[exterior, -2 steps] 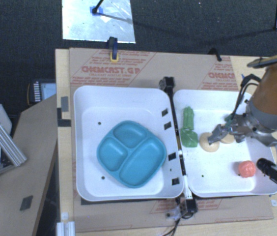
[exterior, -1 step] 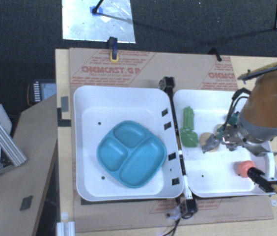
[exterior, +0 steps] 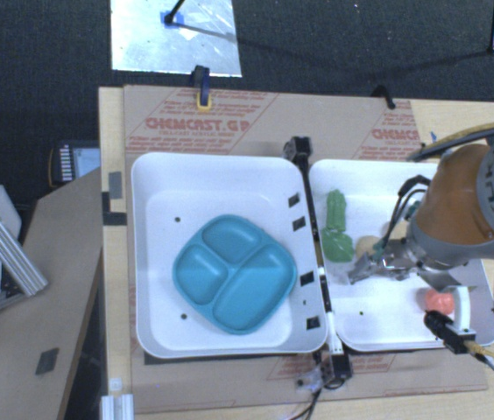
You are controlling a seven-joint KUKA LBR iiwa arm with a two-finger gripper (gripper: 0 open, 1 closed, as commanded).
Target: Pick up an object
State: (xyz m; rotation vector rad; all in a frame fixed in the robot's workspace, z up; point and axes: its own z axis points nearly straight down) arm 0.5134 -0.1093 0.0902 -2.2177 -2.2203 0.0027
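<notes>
In the right bin [exterior: 378, 326] a green, pickle-like toy [exterior: 336, 226] lies along the left wall. A small tan piece [exterior: 368, 245] sits just right of the toy's lower end. An orange-red object [exterior: 440, 301] rests near the bin's right front corner. My gripper [exterior: 358, 272] hangs low in the middle of this bin, just below the tan piece and the green toy's lower end. It points toward the divider between the bins. Nothing visibly sits in it. The arm's orange band and wrist [exterior: 457, 208] cover the bin's right part.
The left bin [exterior: 155, 234] holds a blue divided plate [exterior: 234, 272]. Black clips [exterior: 299, 151] run along the divider between the bins. Cables [exterior: 483, 344] trail at the right bin's front right. Cardboard [exterior: 229, 121] lies under both bins.
</notes>
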